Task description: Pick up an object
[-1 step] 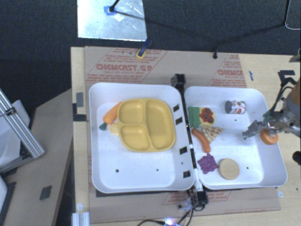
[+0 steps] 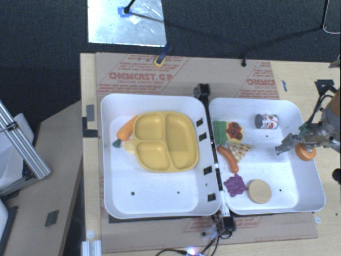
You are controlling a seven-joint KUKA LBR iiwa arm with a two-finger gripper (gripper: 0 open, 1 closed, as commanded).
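Note:
My gripper (image 2: pixel 285 144) hangs low over the right side of the right bin (image 2: pixel 277 206), reaching in from the right. A small orange round object (image 2: pixel 305 153) lies just right of it by the bin's right wall, partly covered by the wrist; I see nothing held. Further left in this bin are a small can (image 2: pixel 266 121) on its side, a green piece (image 2: pixel 219 131), a red and yellow piece (image 2: pixel 234 130), a pizza slice (image 2: pixel 241 151), an orange sausage (image 2: pixel 228 159), purple grapes (image 2: pixel 235 185) and a round tan biscuit (image 2: pixel 260 191).
The left bin (image 2: pixel 154 202) holds a yellow divided plate (image 2: pixel 162 141), with a carrot (image 2: pixel 126 128) and a pale yellow piece (image 2: pixel 129 146) at its left edge. A black divider (image 2: pixel 211 153) runs between the bins. White floor shows between the can and the biscuit.

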